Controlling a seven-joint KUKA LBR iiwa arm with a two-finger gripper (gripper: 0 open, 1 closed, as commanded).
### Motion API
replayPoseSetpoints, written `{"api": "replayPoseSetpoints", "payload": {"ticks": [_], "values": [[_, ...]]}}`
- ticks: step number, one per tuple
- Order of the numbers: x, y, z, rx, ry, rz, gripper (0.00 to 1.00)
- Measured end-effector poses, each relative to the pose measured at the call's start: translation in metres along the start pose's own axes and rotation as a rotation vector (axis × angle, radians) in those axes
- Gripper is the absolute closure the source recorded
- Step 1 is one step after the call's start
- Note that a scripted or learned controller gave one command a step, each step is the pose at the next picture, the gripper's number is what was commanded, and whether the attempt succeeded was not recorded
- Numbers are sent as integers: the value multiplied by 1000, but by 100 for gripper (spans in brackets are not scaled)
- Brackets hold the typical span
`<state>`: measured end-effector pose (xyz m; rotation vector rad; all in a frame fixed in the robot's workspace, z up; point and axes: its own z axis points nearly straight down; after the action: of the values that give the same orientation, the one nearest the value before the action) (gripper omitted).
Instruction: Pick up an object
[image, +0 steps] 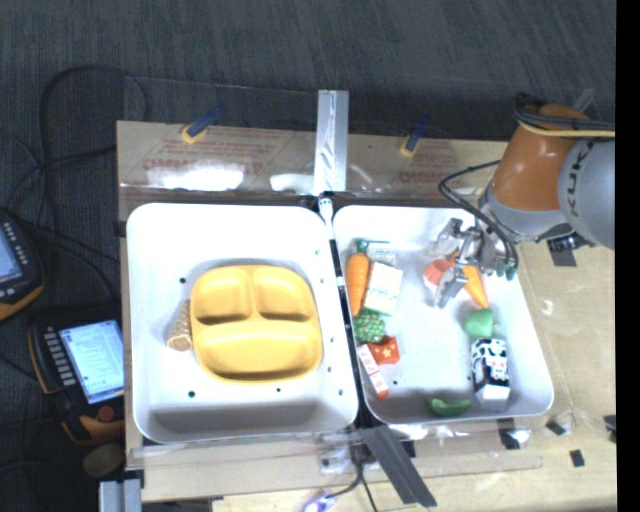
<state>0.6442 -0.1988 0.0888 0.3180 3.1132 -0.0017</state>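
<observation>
Jaws' state cannot be told: the metal two-finger gripper hangs low in the right shallow white bin, beside a small orange-red toy piece; nothing is lifted yet.

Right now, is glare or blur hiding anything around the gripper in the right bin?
Camera view: lighting is even and soft, with no hard shadows. The white right bin is bright but not washed out. The gripper looks slightly blurred, and the small red and orange pieces beside it are hard to separate. The yellow tray and carrot read clearly.
</observation>
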Motion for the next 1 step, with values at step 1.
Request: {"api": "replayPoseSetpoints", "payload": {"ticks": [1], "values": [[26, 8, -1, -1, 0, 48, 0]]}}
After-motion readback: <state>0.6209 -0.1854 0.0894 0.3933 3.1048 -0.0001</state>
